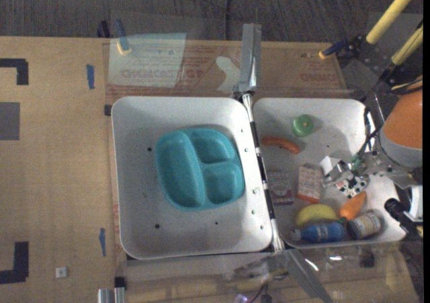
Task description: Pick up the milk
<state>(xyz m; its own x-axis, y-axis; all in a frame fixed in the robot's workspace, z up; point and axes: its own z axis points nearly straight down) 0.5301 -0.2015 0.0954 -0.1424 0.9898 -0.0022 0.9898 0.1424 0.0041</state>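
The milk (350, 185) is a small white carton with black cow spots, lying in the right bin (336, 110) near its right side. My gripper (342, 172) reaches in from the right and sits directly over the carton, touching or nearly touching its top. The arm's orange band (406, 123) is above the bin's right rim. Part of the carton is hidden under the gripper.
An orange carrot (353, 205), a can (365, 225), a blue bottle (322, 232) and a yellow fruit (316, 214) crowd the bin's front. An orange-white box (310, 183), a small carton (279, 187), a sausage (281, 144) and a green piece (303, 124) lie further left. The left bin (134, 160) holds a teal divided plate (199, 167).
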